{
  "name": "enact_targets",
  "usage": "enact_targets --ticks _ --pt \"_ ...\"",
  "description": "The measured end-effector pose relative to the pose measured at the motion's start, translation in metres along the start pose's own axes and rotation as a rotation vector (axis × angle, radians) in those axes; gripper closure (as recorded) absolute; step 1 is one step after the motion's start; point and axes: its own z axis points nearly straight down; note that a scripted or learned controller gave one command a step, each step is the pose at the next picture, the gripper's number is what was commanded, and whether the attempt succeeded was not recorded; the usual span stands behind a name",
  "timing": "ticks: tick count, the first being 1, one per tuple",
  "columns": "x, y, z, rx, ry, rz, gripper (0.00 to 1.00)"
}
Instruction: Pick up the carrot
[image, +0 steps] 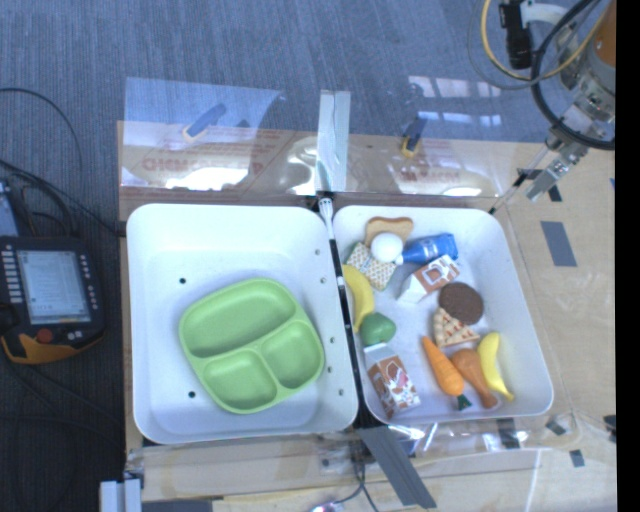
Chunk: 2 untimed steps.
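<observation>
We logged a wooden bench (580, 300) on blue-grey carpet (200, 50) — two white bins. The carrot (442, 367) lay near the right bin's (520, 290) front right corner, beside a banana (493, 364). The left bin (160, 250) held a green tray (252, 344). Gripper (548, 180) state — we could not tell.

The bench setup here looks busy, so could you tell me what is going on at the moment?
A grey robot arm sits up at the far right corner, away from both bins, touching nothing. Its target, the carrot, lies untouched near the front of the right bin among other toy food, beside a banana. The left bin holds a green divided plate.
</observation>
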Motion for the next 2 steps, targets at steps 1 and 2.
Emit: enact_targets --ticks 1,2 --pt "0.003 0.002 -0.038 -0.007 0.008 -0.313 1.0" --pt "0.01 0.008 -0.005 -0.009 0.003 -0.721 1.0"
